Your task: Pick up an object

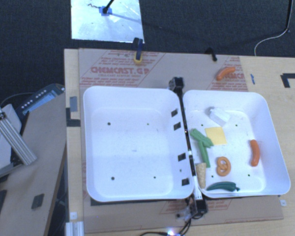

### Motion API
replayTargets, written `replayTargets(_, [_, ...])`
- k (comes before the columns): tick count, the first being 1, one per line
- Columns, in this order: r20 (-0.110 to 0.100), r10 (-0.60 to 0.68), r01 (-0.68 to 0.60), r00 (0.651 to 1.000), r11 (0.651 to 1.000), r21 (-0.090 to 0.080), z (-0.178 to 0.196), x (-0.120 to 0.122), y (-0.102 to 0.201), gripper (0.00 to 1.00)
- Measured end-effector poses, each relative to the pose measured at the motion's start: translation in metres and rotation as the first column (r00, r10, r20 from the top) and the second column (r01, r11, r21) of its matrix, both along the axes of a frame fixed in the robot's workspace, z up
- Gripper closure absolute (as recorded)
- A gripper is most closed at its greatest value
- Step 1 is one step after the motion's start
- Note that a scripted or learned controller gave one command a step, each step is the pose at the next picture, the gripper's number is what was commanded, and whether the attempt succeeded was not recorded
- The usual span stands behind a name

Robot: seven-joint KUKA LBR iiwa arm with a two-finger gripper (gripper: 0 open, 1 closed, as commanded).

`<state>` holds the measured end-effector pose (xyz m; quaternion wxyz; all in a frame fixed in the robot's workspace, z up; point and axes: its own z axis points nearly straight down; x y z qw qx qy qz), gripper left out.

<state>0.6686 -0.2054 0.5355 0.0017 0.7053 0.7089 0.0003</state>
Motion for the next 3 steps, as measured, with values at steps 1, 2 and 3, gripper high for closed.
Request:
replayTargets(1, [0.0, 0.0, 0.0, 1.0, 1.0, 0.0, 0.0, 0.0, 0.0, 1.0])
replayTargets(2, [0.0, 0.0, 0.0, 1.0, 1.0, 0.0, 0.0, 0.0, -0.0001, 1.0])
replayTargets(3, [0.0, 0.0, 0.0, 1.0, 1.0, 0.0, 0.0, 0.0, 0.0, 1.0])
